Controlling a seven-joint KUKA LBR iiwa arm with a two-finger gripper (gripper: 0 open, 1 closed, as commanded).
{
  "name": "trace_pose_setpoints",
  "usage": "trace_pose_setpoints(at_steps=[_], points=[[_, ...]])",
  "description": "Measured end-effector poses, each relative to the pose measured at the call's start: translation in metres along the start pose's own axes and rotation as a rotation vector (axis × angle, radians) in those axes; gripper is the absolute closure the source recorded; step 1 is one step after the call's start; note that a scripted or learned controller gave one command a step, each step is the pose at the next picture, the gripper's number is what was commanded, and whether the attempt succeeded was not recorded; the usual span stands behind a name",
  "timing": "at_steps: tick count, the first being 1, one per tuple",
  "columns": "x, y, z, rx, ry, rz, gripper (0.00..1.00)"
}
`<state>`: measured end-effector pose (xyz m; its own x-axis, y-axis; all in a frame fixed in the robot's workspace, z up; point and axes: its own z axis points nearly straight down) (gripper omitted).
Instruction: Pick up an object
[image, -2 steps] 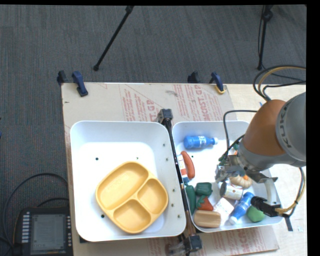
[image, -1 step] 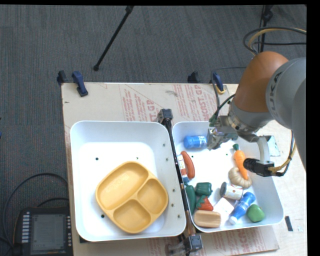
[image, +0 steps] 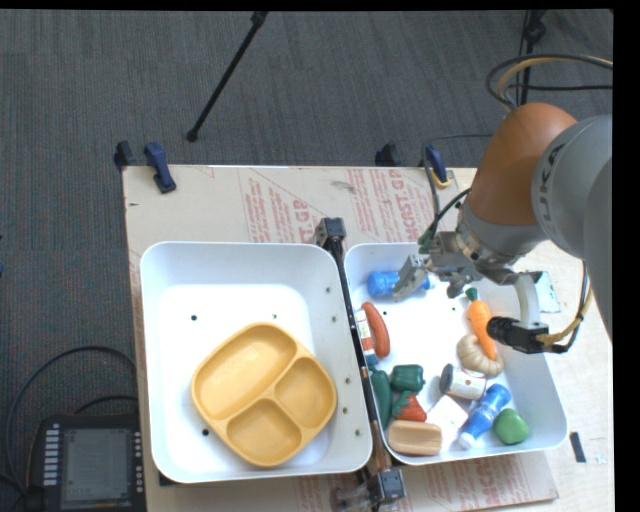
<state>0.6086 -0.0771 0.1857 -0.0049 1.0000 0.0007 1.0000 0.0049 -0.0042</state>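
Observation:
My gripper hangs over the back of the right bin. It looks open, with bare bin floor showing between its fingers. Its left fingertip is right beside a blue toy near the bin's back left corner. An orange carrot lies just right of the gripper, above a beige pastry. A red sausage lies along the left wall. I see nothing held.
The right bin's front holds a green piece, a white can, a blue bottle, a green lime and a bun. The left bin holds a yellow divided plate. Clamps stand at the bench's back edge.

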Motion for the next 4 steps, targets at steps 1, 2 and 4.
trace_pose_setpoints(at_steps=[1, 2, 4], points=[[-0.016, 0.016, 0.100, 0.001, 0.000, 0.004, 0.00], [-0.005, 0.036, 0.100, 0.000, 0.000, 0.000, 0.00], [-0.051, 0.014, 0.100, 0.000, 0.001, 0.002, 0.00]])
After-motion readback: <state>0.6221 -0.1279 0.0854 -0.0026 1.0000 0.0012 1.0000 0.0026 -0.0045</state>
